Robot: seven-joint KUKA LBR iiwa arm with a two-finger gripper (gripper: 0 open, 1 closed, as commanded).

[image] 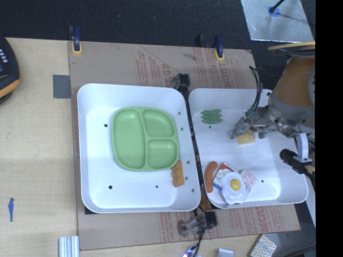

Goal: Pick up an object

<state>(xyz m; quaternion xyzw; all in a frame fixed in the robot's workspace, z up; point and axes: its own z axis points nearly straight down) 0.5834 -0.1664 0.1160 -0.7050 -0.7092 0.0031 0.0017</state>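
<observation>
The right bin [278,194] holds a small yellow cheese-like block [246,138], a green leafy piece [211,116], an orange sausage [210,175] and a white piece with a fried-egg print [233,186]. My gripper [250,131] reaches in from the right and hangs low over the yellow block. It is open, with one finger on each side of the block's top. I cannot tell whether the fingers touch it. The left bin [94,143] holds a green divided plate [144,138] and a small brown cracker [177,174].
A black divider with clips [188,122] runs between the two bins. Cardboard [134,63] lies under both, clamped at the back. A black and orange device [6,63] sits at the far left on the bench. Cables and a black fitting [295,159] hang beside the wrist.
</observation>
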